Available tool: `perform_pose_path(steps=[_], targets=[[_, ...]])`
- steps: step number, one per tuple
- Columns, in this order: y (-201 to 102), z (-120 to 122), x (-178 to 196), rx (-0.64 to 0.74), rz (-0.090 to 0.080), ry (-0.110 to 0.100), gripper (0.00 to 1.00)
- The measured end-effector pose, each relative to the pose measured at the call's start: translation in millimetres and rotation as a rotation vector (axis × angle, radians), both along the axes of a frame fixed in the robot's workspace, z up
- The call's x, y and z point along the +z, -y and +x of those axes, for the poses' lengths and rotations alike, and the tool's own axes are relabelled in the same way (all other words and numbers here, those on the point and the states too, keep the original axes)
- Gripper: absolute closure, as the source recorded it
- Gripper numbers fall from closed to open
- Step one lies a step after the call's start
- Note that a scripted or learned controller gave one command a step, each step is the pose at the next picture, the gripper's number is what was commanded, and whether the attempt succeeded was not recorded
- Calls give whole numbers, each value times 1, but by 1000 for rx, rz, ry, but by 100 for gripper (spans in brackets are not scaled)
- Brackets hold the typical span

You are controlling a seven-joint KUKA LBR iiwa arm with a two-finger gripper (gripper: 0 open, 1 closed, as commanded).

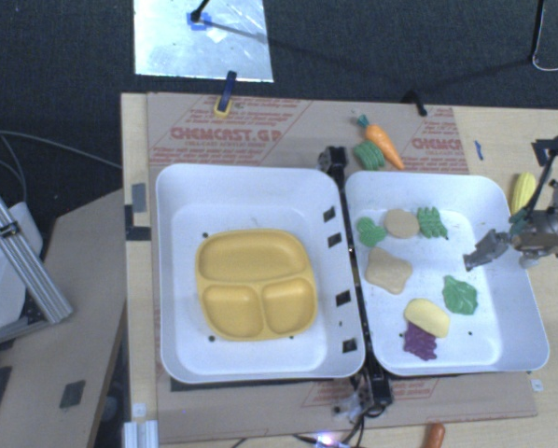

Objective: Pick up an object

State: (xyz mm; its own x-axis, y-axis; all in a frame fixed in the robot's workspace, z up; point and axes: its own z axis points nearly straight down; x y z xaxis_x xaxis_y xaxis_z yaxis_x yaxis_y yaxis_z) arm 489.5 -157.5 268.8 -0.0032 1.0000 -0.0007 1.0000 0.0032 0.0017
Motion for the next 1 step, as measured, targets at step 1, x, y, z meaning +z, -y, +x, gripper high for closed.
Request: perform_pose_path(steps=[1], targets=[[25, -5, -119, -5, 2, -10, 0]])
